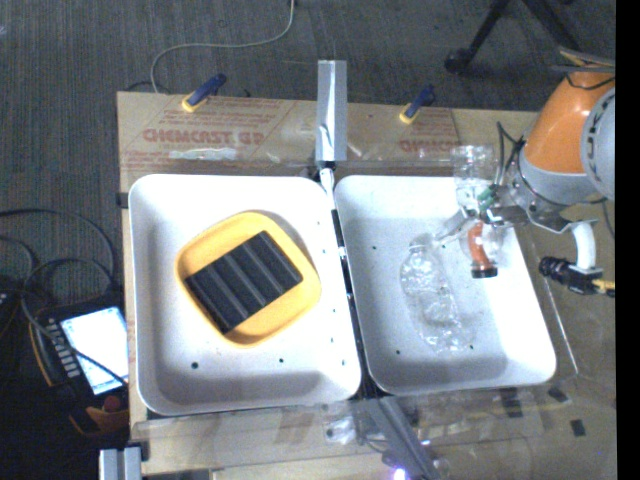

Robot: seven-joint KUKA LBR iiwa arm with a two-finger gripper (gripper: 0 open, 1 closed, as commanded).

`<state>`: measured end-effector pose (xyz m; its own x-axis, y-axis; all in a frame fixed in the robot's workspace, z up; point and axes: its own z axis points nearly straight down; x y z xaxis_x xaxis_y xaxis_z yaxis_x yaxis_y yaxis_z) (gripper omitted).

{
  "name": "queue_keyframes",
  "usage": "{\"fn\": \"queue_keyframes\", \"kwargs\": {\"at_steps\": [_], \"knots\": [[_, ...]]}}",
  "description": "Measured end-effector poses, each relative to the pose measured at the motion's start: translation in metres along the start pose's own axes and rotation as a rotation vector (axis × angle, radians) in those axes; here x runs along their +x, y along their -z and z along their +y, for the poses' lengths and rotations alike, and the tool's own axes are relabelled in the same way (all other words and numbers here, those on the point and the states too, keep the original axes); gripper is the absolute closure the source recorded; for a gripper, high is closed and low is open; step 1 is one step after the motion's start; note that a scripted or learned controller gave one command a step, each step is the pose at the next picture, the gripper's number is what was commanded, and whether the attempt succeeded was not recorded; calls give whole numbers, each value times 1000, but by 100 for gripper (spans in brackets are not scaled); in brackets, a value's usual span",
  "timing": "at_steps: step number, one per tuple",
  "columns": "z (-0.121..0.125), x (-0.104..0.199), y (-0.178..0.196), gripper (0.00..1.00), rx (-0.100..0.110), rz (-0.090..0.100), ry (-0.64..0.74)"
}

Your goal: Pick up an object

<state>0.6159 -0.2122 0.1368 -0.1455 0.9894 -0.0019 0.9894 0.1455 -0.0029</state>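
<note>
Bright, even overhead light; soft short shadows inside the white bins (150, 298). Glare bleaching both bin floors. Slightly grainy and soft throughout, clear plastic (432, 293) hard to resolve. Dim carpet (80, 28) at edges.

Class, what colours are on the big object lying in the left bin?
The object is yellow with a black ridged panel across its top, shown clearly in the camera view.

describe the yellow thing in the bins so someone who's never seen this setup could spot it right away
Of the two white bins, take the left bin. Lying in its middle is a yellow block with a black ribbed top. The clear crumpled plastic lies in the right bin.
</note>
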Motion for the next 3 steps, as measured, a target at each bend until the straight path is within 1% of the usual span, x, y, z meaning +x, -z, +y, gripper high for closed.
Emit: {"fn": "queue_keyframes", "kwargs": {"at_steps": [1, 2, 3], "knots": [[17, -5, -36, 0, -11, 4, 89], [43, 44, -35, 0, -15, -10, -236], [37, 20, -36, 0, -25, 0, -335]]}}
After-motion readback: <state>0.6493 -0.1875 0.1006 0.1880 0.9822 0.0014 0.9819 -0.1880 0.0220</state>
